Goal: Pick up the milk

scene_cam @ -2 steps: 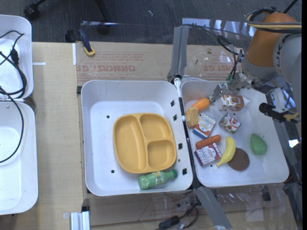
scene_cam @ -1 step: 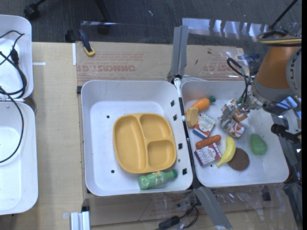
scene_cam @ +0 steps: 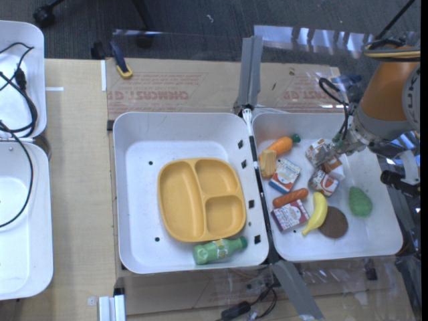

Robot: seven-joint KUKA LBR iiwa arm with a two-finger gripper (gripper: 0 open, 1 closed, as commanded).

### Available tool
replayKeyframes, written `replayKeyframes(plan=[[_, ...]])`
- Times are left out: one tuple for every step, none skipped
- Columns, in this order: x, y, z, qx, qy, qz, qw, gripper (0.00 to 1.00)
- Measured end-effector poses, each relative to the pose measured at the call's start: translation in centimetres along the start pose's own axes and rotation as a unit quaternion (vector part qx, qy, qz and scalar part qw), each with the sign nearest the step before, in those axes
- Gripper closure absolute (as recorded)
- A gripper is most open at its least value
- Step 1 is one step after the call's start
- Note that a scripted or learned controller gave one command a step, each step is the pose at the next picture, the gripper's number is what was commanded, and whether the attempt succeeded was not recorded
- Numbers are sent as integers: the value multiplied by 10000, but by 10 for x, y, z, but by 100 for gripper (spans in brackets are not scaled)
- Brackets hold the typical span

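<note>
Three small cartons crowd the right bin (scene_cam: 394, 243), so my tool (scene_cam: 328, 154), finger state untellable, could nudge or seize the wrong one, missing the milk (scene_cam: 286, 174).

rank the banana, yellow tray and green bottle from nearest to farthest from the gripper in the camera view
From the gripper, in the right bin:
1. Banana, right bin, just below the gripper.
2. Yellow tray, middle of the left bin.
3. Green bottle, left bin's near edge, a little farther than the tray.

Tray (scene_cam: 200, 199) in left bin (scene_cam: 134, 179), bottle (scene_cam: 218, 249) before.
</note>
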State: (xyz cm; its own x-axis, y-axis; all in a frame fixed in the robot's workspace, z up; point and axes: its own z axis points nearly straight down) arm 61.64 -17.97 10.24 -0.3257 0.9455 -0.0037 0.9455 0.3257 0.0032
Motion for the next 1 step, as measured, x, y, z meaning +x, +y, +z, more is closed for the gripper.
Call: replayKeyframes(plan=[[7,49,-127,11,6,127,9999,100]])
